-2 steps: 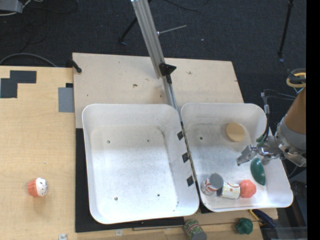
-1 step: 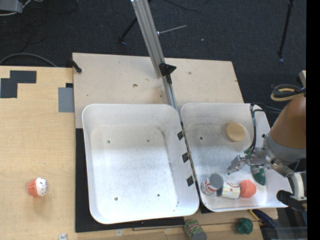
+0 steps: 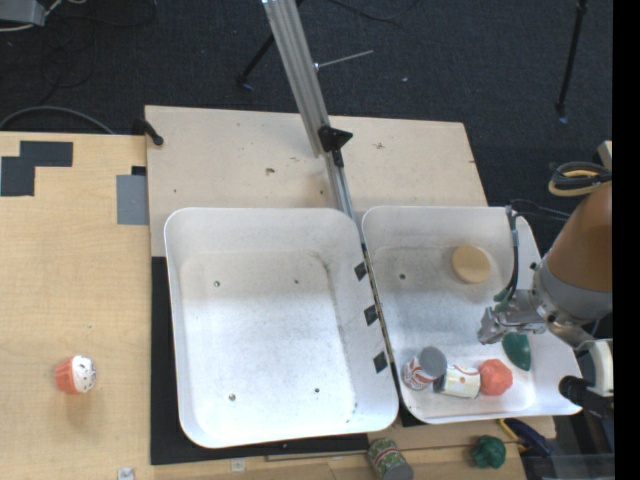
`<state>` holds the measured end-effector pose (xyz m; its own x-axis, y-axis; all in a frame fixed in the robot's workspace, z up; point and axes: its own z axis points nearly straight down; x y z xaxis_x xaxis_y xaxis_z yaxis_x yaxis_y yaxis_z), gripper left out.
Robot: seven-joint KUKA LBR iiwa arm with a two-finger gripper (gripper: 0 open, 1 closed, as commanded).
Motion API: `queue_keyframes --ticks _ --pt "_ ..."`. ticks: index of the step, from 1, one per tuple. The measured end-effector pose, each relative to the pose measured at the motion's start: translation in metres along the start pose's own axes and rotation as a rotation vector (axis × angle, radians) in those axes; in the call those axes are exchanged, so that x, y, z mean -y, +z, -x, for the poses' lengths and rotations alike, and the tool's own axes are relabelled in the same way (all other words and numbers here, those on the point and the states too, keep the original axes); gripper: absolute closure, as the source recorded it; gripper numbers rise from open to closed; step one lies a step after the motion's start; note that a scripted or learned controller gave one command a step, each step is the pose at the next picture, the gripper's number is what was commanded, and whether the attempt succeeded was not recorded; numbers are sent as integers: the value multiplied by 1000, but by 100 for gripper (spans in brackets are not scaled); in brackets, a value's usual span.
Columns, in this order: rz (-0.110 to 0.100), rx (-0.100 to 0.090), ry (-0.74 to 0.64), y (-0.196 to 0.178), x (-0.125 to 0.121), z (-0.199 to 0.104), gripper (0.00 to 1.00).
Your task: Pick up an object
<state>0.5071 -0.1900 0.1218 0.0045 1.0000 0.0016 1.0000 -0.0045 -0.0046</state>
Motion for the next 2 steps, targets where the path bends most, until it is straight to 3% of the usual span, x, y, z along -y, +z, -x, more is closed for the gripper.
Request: queue_keyframes --ticks 2 --pt "7 3 -5 -87 -3 1 100"
